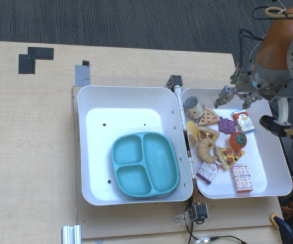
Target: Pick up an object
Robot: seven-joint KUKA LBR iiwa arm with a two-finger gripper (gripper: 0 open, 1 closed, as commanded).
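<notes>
My gripper [234,100] hangs over the far end of the right bin [275,161], open, with nothing between its fingers. Just below it lie a purple grape bunch [227,124] and a red-and-white carton [243,121]. Left of those are a pizza slice [207,117] and a small grey can [191,104]. Further toward the front lie a red tomato [238,140], a yellow banana [197,132], a tan bagel [205,150], a second pizza slice [228,157], a purple packet [207,172] and a pink box [241,178].
The left bin [98,111] holds a blue three-part plate [145,163] at its front right. A metal clamp [175,81] sits at the far end of the ridge between the bins. Dark patches [34,59] mark the bench at far left.
</notes>
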